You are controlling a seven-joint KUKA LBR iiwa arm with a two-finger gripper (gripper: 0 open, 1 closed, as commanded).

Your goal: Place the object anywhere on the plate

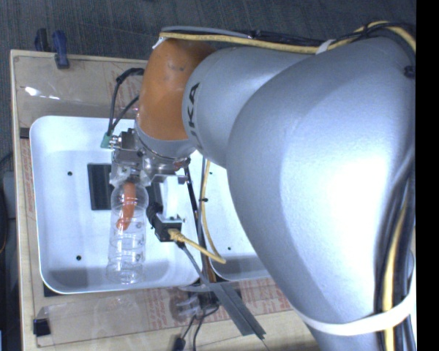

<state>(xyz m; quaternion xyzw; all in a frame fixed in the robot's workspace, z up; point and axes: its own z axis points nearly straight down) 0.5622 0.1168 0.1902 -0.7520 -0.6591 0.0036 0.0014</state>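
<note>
While my arm (314,159) bulks closest to the camera and covers most of the right side, the part that matters sits lower and to the left. Below the orange band (164,86) my gripper (139,170) points down into the left bin (58,218). Whether it is clenched or released I cannot tell, because the wrist hardware blocks the view.

The bottle (128,243) is clear plastic with an orange patch near its upper end, and it lies in that same bin. Its upper end runs right up to the gripper, and its long axis leads away from me toward the bin's lower wall. From the gripper, then, the bottle's body extends straight down the view. I cannot tell whether I have hold of it or it merely rests against me. I judge that this one relation decides the coming move: if the bottle is not in my grasp, lifting would leave it behind.

A black patch (99,186) lies flat on the bin floor just left of the bottle's upper end; I cannot tell whether it serves as the plate. A yellow cable (201,248) trails from my wrist over the edge of the right bin (238,269).

Both bins sit on a pale wooden surface (80,97), with a blue clamp (60,48) at its far left corner. Beyond that is dark floor (73,6).
</note>
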